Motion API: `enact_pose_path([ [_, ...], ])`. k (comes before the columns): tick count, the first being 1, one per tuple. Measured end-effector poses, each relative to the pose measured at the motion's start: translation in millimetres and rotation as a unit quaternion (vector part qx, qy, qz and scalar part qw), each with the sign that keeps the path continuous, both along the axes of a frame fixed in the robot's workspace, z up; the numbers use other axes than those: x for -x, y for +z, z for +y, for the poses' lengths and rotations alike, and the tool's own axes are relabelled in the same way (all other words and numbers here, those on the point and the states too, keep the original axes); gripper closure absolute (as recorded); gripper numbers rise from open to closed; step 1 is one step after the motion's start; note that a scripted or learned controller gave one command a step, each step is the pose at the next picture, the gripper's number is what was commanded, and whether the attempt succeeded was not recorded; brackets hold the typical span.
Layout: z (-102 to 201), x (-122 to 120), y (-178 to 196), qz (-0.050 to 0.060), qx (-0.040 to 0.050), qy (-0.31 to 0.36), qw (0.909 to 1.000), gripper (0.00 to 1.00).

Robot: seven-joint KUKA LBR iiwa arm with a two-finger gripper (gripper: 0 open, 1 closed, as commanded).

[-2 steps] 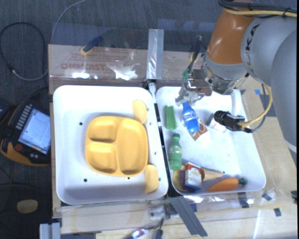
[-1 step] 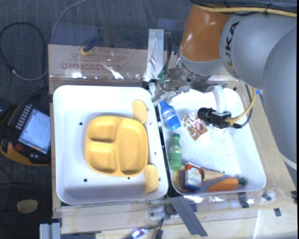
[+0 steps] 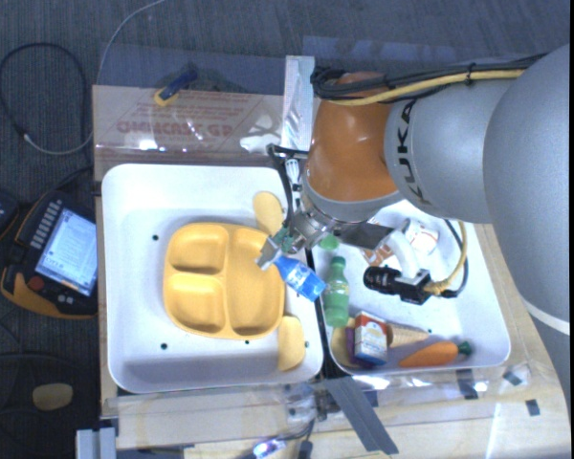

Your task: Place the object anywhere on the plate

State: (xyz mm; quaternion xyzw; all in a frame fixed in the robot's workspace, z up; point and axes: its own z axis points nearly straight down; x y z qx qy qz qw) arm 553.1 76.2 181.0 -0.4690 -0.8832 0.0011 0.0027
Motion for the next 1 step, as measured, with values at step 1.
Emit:
enact_pose_path([
  [1,-0.1,-0.1,0.2,0.000,-0.0001,0.000,1.0000,0.00],
])
